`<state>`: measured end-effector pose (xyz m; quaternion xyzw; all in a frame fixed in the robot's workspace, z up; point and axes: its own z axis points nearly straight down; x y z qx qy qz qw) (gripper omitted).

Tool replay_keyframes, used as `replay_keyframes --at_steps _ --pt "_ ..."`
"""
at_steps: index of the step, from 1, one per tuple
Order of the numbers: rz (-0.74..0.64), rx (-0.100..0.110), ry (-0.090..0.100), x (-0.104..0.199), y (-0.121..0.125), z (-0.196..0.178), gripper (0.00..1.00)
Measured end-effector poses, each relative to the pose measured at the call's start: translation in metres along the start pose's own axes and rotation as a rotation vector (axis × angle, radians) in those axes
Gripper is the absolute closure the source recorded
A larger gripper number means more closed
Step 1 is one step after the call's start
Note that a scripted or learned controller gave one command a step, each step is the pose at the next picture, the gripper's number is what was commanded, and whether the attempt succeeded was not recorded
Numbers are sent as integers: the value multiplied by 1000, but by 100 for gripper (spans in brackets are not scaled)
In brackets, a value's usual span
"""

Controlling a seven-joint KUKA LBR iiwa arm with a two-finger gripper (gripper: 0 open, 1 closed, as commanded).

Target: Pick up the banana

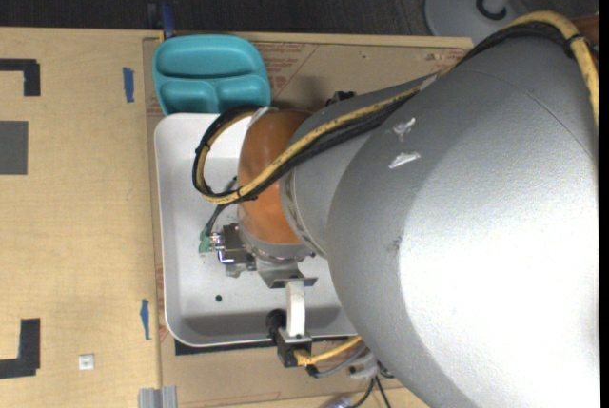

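My grey arm (457,206) reaches in from the right and covers most of the bench. Its orange band (262,178) and wrist hang over the white bin (181,206) on the left. Below the band, the gripper's metal mount (238,249) with a small green board points down into the bin's middle. The arm hides the bin floor under the wrist and everything to the right of it. A black and yellow cable (214,164) loops from the wrist over the bin's upper left.
A teal plastic tray (211,73) stands just beyond the bin's far edge. The bin rests on a cardboard-covered bench (76,206) marked with black shapes and blue tape. A grey round stand base (466,2) sits on the dark floor at the back right.
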<state>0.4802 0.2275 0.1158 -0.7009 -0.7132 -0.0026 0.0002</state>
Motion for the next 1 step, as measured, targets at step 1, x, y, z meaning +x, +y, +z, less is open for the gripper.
replay_keyframes --at_steps 1 --pt "-1 -1 0 0 0 -10 100"
